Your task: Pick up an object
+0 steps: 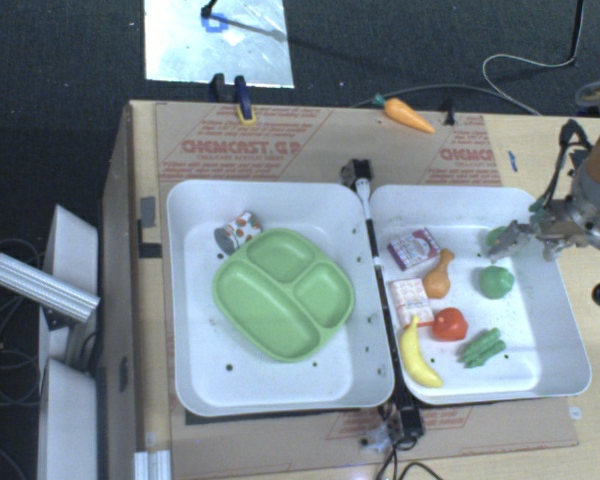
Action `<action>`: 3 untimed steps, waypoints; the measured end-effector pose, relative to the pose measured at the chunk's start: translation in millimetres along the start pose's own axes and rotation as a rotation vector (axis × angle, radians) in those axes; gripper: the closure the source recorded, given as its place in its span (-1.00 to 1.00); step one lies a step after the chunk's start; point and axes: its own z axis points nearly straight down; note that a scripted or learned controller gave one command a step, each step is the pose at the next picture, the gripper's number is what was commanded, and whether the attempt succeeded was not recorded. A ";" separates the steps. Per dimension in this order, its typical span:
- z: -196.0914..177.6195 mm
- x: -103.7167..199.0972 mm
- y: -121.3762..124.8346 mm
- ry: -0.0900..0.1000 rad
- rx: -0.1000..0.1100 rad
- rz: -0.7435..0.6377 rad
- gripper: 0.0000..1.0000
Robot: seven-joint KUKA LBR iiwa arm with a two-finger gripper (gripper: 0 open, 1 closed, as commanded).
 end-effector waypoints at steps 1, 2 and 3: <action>115.6 -13.4 63.8 0.002 0.004 -0.001 -1.00; 116.7 3.8 106.6 0.000 -0.002 -0.003 -1.00; 105.1 3.0 107.6 -0.003 -0.006 -0.006 1.00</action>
